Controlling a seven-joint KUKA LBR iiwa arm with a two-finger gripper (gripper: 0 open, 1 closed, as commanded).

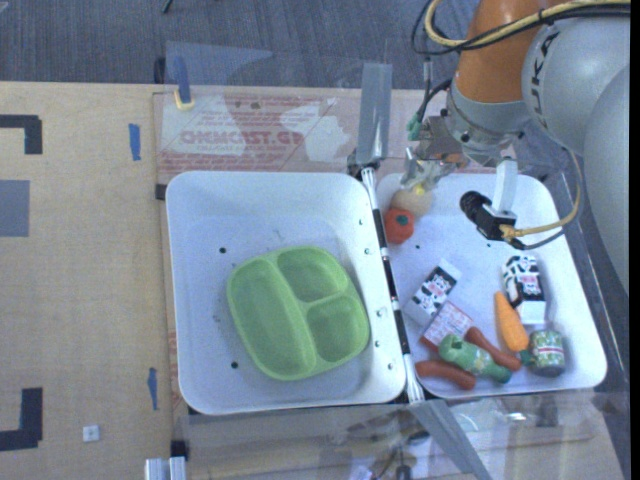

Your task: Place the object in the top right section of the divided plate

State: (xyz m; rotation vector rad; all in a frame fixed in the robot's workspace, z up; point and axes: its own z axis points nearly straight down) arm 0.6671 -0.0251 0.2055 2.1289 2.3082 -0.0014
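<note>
The green divided plate (pixel 243 286) lies in the left bin (pixel 200 208), a little right of its middle, with three bare sections. My gripper (pixel 424 175) hangs over the back left corner of the right bin (pixel 570 268), its tip right above a round beige object (pixel 417 201). A red, tomato-like object (pixel 399 226) sits just in front of the beige one, against the wall between the bins. The wrist hides where the gripper meets the beige object.
Further forward in the right bin lie two cow-patterned cartons (pixel 435 290) (pixel 522 278), a carrot (pixel 510 323), a pink box (pixel 447 323), a green toy (pixel 475 356), a red sausage shape (pixel 445 373) and a small can (pixel 547 351). A ridge (pixel 385 268) divides the bins.
</note>
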